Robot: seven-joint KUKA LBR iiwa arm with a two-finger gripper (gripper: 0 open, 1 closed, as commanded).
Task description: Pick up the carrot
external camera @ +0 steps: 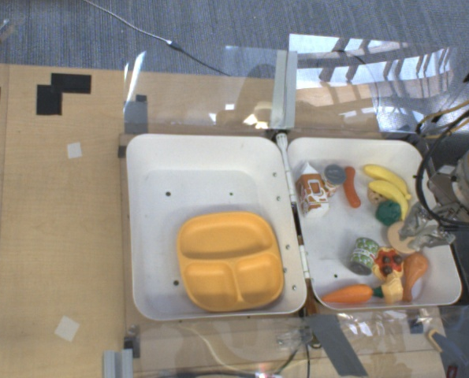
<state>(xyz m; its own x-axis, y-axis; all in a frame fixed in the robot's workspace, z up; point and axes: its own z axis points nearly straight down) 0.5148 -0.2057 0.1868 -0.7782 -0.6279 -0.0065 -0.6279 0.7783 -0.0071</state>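
A glossy orange plastic carrot (348, 294) with a green stub lies left of a tan plastic drumstick (414, 271); above them, two bright yellow bananas (387, 182) and a red sausage (351, 187)

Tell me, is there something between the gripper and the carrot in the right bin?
Yes. The gripper hangs at the right bin's right side; the carrot lies along the bin's near wall. A chicken drumstick and a small pile of colourful toys lie between them, close to the carrot's green tip.
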